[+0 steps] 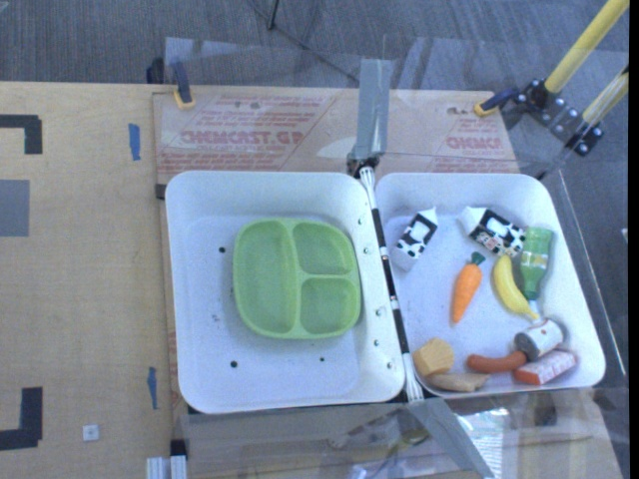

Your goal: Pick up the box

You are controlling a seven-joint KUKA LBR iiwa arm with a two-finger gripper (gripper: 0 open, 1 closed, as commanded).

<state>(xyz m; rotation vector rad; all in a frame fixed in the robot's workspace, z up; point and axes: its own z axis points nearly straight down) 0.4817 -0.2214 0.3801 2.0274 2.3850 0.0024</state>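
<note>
Two white bins share the tabletop (80, 267). The left bin (190, 367) carries a green divided plate (297, 277), lying flat at its centre. The right bin (449, 180) holds the clutter. I judge the box (496, 233) to be the black-and-white one near that bin's twelve o'clock wall, tipped on its side. A green pack (536, 252) sits just beside it at four o'clock and a banana (512, 287) near six, so a top-down approach looks cleanest. A similar carton (416, 238) at nine o'clock could confuse targeting. How the jaws stand I cannot tell.
</note>
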